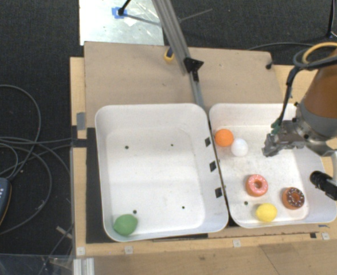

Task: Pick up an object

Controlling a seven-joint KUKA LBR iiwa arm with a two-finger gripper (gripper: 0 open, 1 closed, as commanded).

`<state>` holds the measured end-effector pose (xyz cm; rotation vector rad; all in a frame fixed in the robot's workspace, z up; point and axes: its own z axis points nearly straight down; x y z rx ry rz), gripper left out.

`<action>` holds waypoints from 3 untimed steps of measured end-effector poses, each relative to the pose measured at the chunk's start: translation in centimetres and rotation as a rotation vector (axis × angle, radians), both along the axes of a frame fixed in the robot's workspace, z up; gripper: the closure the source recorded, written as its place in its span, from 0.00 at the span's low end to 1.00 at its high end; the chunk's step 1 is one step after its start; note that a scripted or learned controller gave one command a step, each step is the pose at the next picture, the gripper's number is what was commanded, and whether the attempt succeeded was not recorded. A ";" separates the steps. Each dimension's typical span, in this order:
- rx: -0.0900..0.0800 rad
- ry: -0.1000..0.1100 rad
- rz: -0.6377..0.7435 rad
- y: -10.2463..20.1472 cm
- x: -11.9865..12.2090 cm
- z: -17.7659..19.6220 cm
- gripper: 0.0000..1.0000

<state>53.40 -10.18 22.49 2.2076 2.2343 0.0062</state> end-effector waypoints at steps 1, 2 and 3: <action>0.000 0.001 0.000 5.8 1.4 -0.7 1.00; 0.000 0.002 -0.001 11.1 2.2 -1.4 1.00; 0.000 0.001 -0.001 16.5 3.3 -1.7 1.00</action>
